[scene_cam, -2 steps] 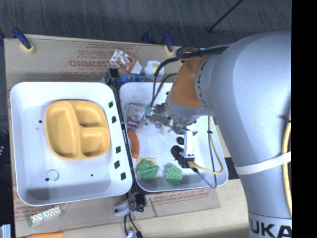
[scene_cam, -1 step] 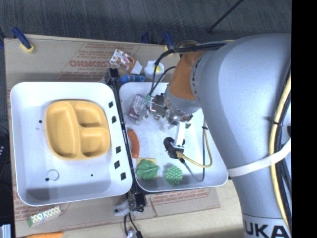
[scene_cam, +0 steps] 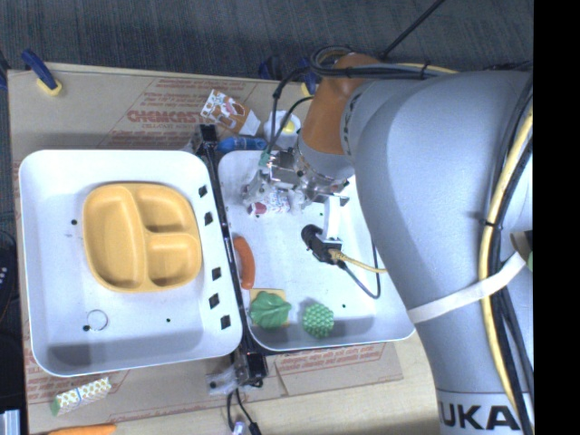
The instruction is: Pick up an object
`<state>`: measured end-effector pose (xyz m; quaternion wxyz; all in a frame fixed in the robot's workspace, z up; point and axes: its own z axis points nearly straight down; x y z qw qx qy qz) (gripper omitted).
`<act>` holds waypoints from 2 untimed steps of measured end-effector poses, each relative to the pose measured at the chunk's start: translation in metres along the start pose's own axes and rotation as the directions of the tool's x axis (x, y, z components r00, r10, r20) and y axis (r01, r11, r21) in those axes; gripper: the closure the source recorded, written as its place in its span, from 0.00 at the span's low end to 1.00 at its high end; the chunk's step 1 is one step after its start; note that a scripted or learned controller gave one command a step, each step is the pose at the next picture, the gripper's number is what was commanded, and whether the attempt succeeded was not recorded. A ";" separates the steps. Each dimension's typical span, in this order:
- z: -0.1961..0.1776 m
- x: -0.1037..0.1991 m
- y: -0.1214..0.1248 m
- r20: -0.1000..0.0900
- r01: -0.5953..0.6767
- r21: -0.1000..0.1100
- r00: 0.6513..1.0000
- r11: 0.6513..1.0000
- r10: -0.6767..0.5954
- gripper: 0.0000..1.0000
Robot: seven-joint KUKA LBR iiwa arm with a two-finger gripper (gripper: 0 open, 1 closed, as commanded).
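Bins sit side by side on the bench: the left bin (scene_cam: 36, 243) carries a yellow divided tray (scene_cam: 140, 234), and the gripper (scene_cam: 276, 188) is low in the right bin (scene_cam: 381, 324) near its far left corner, over small pale items too blurred to name. Along that bin's left wall lies an orange carrot-like piece (scene_cam: 244, 258), with a green leafy toy (scene_cam: 270, 309) and a green knobbly ball (scene_cam: 317, 318) at its near edge. Whether the pincer is open or closed cannot be told.

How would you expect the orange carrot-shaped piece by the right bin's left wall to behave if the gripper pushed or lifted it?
The orange carrot-shaped piece looks long, narrow and rounded, so a sideways push would probably roll it. It looks like smooth plastic, so likely light and somewhat slippery between fingers. It lies close along the right bin's left wall, which may leave little room for a finger on that side.
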<state>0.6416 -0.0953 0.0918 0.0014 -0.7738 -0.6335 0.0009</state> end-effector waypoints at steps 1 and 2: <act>-0.010 0.001 0.000 0.000 0.007 0.004 1.000 1.000 -0.007 1.00; -0.100 0.018 -0.035 0.001 0.239 -0.002 0.971 0.971 -0.239 1.00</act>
